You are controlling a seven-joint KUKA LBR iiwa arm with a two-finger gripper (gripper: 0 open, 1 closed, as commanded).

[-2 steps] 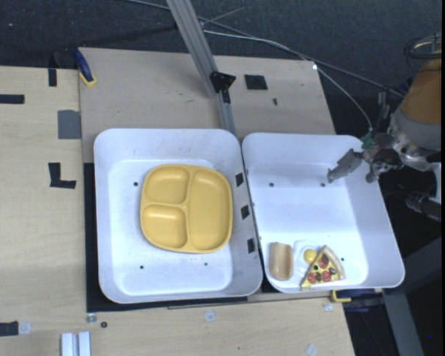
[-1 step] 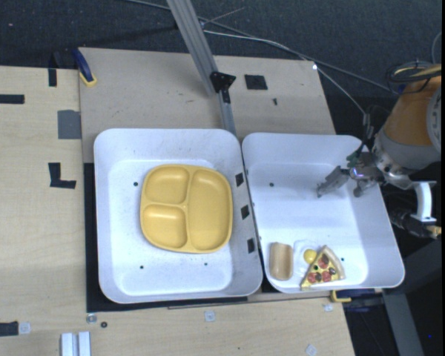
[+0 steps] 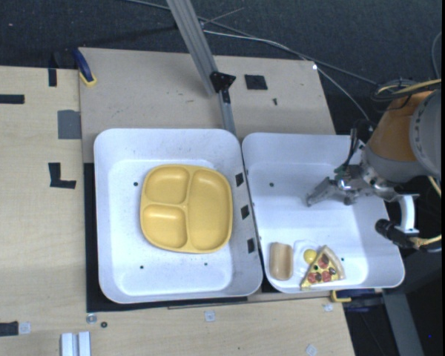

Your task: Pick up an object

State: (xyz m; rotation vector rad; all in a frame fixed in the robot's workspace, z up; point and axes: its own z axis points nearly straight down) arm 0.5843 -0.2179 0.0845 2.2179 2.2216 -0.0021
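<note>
Surface: pale wood board set against dark carpet, with black tape marks along its left part and a blue-and-yellow clip near the upper left corner.
Pole: grey metal bar slanting down from the top edge, ending just above the gap between the two bins.
Left bin: shallow, white, with rounded corners, touching the right bin along its side.
Plate: yellow, divided into three compartments, lying flat in the middle of the left bin.
Right bin: shallow, white, its upper half bare apart from the tool above it.
Bread piece: tan, oblong, lying near the front left corner of the right bin.
Pizza slice: toy wedge with red and dark toppings, just beside the bread piece on its right, near the front wall.
Tool: dark metal, over the middle of the right bin, well apart from the bread piece and pizza slice; its fingers look spread apart with nothing between them.
Arm: grey with an orange band, reaching in from the right edge over the right bin's rim.
</note>
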